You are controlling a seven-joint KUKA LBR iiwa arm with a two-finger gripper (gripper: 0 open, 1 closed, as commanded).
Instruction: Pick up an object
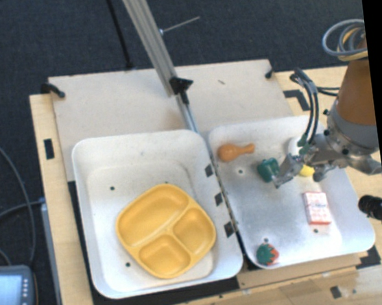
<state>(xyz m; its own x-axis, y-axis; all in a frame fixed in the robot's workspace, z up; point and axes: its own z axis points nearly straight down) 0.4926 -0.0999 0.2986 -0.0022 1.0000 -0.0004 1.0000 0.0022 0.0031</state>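
Yellow block (306,170) between fingers (284,171); green block (268,168) just left.

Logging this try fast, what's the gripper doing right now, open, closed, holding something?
Gripper: over the right bin, between the green object and a small yellow object; open or closed cannot be told, and no held object can be seen.

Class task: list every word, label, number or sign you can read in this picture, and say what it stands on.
No text can be read.
Small box in the right bin: red and white print, too blurred to read.
Screen at the lower left: lit, nothing legible.
Yellow tray, green block, orange pin: no markings seen.
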